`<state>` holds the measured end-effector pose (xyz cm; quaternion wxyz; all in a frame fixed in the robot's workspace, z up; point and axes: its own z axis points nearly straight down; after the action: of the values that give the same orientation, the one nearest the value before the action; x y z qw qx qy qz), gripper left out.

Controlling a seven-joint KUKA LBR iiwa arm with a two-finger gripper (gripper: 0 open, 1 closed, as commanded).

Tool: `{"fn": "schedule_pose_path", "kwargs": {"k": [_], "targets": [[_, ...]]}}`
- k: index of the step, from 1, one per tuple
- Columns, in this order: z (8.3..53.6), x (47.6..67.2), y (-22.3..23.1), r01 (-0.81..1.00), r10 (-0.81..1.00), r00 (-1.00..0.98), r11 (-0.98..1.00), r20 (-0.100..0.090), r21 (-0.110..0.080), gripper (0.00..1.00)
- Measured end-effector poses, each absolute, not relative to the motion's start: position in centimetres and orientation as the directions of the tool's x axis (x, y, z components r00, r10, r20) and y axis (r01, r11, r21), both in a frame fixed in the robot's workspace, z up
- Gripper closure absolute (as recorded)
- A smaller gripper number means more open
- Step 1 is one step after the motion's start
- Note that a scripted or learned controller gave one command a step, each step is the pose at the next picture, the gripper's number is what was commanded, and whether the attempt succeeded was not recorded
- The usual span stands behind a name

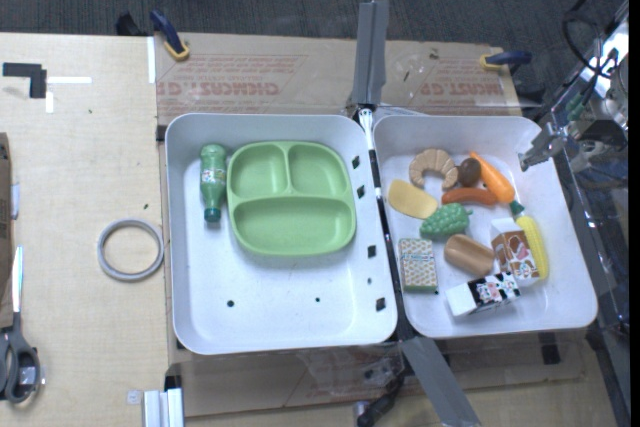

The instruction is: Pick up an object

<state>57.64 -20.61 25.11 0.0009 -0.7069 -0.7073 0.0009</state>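
Observation:
The right bin [565, 290] holds several toy foods: a croissant [433, 167], an orange carrot [493, 179], a yellow slice [411, 200], green grapes [445, 220], a brown sausage [468, 255], a corn cob [532, 240], a small printed box [418, 265] and a black-and-white carton [483, 293]. My gripper [536, 151] hangs over the bin's upper right corner, to the right of the carrot and clear of the food. Nothing shows in its grasp.
The left bin [280, 300] carries a green divided plate [292, 198] and a green bottle [212, 180] lying along its left side. A tape ring [130, 248] and scissors [18, 355] lie on the bench at left. A grey post [370, 55] rises between the bins.

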Motion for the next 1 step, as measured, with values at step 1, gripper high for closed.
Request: {"fn": "schedule_pose_path", "kwargs": {"k": [1], "targets": [[11.1, 61.58, -17.09, 1.0, 1.0, -0.01, 0.01, -0.002, 0.004, 0.0]]}}
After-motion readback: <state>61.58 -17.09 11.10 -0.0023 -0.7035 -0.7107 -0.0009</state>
